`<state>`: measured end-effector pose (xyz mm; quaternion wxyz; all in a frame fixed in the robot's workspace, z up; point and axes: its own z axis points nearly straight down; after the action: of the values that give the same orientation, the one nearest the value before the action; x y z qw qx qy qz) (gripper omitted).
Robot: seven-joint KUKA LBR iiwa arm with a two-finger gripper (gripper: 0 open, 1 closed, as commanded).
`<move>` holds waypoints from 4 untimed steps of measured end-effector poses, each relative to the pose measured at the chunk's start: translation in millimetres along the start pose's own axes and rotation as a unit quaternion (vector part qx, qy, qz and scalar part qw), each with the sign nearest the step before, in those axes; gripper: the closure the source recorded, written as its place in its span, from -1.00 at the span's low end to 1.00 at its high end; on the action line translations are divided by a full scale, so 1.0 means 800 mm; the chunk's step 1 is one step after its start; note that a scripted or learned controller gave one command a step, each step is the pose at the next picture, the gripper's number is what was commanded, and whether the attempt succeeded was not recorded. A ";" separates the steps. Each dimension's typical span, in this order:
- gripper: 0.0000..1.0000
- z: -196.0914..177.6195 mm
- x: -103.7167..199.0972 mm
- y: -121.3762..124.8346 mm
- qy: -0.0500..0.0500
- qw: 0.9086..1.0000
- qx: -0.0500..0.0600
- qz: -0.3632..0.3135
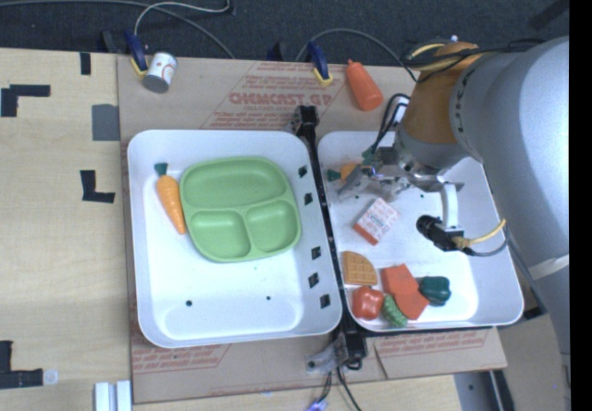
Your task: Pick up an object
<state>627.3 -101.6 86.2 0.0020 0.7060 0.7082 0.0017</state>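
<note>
1. At the near edge of the right bin (504,307), a cluster of toy food lies together: a red tomato-like piece (367,303), a small green piece (395,312) just beside it, an orange-red wedge (404,288) touching both, and a dark green pepper (434,289) at the wedge's right.
2. Just beyond the cluster, by the bin's left wall, sits a tan waffle piece (359,267).
3. Nearer the bin's middle lies a small white and red box (376,219), tilted, apart from the waffle piece.
4. The left bin (148,298) carries a green divided plate (240,208) near its middle, with a toy carrot (170,200) just beside the plate, along the bin's left wall.
5. The gripper (363,174) hangs over the far left corner of the right bin, beyond the box; whether its fingers are spread or pressed together I cannot tell. A small orange piece (347,171) lies right at it.
6. Beyond the bins, on the cardboard at the bench's far edge, rest an orange bottle-shaped toy (364,87) and a small white can (160,70).
</note>
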 end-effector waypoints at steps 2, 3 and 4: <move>-1.00 0.002 -0.004 0.048 -0.002 1.000 0.009 0.000; -1.00 0.002 -0.003 0.048 -0.003 1.000 0.009 0.001; -1.00 0.002 0.000 0.048 -0.005 1.000 0.009 0.002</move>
<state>665.6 -101.8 84.5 -0.0008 0.7072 0.7070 -0.0076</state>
